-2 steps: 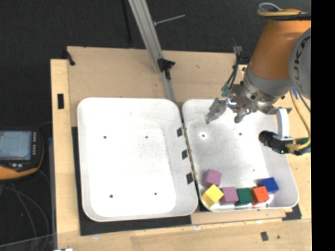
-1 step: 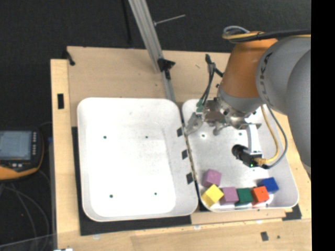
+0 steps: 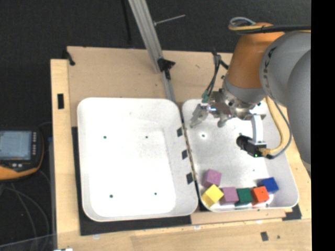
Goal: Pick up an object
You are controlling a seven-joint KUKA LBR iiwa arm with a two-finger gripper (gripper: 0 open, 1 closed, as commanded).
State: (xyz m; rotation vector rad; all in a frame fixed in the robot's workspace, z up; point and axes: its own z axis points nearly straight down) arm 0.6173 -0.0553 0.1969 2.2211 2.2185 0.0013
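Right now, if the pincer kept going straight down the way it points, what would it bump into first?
Probably the bare white floor of the right bin. The pincer hangs over the bin's far end, well away from the blocks along the near edge, though depth is hard to judge.

One fixed camera looks down at a slant on the counter [image 3: 120, 72] from above its near edge, facing the far side. It stands far enough off to take in both white bins, the left bin [image 3: 131, 156] and the right bin [image 3: 230, 150] (dark floor surrounds the counter on the left and far sides).
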